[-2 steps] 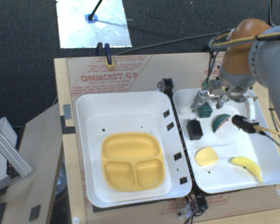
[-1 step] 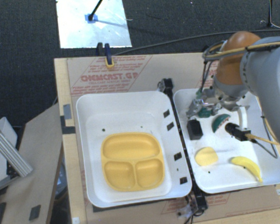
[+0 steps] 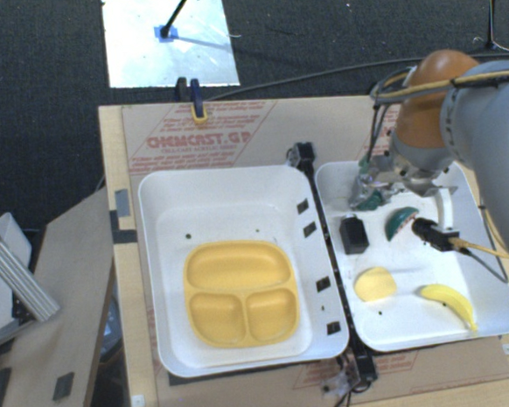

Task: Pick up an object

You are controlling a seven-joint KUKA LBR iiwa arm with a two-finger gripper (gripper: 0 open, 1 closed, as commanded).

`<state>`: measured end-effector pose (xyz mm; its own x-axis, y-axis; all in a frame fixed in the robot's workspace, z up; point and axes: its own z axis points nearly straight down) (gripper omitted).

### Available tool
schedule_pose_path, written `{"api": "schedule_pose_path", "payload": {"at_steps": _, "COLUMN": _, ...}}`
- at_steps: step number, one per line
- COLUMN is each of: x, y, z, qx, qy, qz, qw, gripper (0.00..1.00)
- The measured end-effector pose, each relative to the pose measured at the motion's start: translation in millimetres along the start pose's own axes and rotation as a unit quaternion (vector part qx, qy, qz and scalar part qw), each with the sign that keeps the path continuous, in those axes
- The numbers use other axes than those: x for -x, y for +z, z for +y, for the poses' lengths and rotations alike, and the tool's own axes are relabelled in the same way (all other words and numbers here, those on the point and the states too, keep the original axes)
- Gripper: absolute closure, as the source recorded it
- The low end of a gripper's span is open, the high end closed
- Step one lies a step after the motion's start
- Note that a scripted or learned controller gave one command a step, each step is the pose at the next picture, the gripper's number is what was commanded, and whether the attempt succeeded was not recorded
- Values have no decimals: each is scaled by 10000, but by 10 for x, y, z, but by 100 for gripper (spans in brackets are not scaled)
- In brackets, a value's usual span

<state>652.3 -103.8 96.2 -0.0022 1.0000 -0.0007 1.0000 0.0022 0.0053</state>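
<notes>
In the right bin (image 3: 404, 322) a banana (image 3: 449, 304) is lying near the near right corner. It is looking light, stiff and smooth, so gripping across its middle is seeming best. The gripper (image 3: 369, 193) is hovering toward the far edge; whether it is open or closed, I cannot tell.

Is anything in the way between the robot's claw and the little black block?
Nothing that I can see. The gripper sits close beside the black block in the right bin, with bare white floor between them.
</notes>
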Motion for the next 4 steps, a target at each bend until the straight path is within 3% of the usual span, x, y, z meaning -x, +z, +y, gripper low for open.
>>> {"api": "schedule_pose_path", "payload": {"at_steps": 2, "x": -34, "y": -1101, "z": 74, "qx": 10, "qy": -17, "qz": 0, "qw": 10000, "gripper": 100}}
{"api": "schedule_pose_path", "payload": {"at_steps": 3, "x": -35, "y": -1201, "z": 85, "qx": -7, "qy": -19, "qz": 3, "qw": 10000, "gripper": 100}}
{"api": "schedule_pose_path", "payload": {"at_steps": 4, "x": -531, "y": -1127, "z": 70, "qx": -22, "qy": -35, "qz": 13, "qw": 10000, "gripper": 100}}
